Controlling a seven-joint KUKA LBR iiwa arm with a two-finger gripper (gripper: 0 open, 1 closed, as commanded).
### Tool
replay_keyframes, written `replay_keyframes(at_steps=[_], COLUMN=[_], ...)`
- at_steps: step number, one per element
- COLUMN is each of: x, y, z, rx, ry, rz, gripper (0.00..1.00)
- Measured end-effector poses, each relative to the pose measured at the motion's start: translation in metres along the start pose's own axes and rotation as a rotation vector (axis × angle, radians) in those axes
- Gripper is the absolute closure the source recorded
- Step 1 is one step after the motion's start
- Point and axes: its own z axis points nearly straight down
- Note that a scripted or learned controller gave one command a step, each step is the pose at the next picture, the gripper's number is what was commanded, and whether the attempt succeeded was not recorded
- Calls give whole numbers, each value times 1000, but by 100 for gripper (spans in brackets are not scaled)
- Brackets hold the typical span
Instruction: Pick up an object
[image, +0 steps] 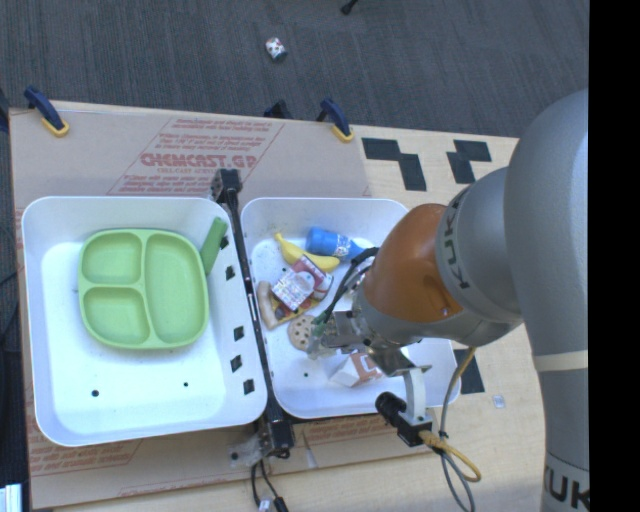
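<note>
Grey arm w/ orange band (420, 275) reaches into right white bin (300, 400); gripper (335, 335) low over clutter, can't tell its state. Just left: yellow plastic banana (305, 258), blue bottle (328, 241), red-white packet (293, 290), brown cookie (299, 333). Left white bin (60, 400) holds green three-section plate (143, 288).

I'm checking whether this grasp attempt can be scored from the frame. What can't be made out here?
- Gripper: in the camera view the arm's own wrist covers it, so its grip is unreadable.
- Right bin: the arm hides its right part.
- Small packet: half under the wrist, label too small to read.
- Cookie: partly covered by the gripper body.
</note>
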Motion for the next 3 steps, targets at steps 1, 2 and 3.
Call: replay_keyframes(at_steps=[1, 2, 3], x=[56, 55, -4], y=[-1, -1, 114], z=[-88, -88, -20], rx=[7, 8, 9], ry=[8, 7, 7], rz=[1, 2, 3], gripper=[100, 0, 0])
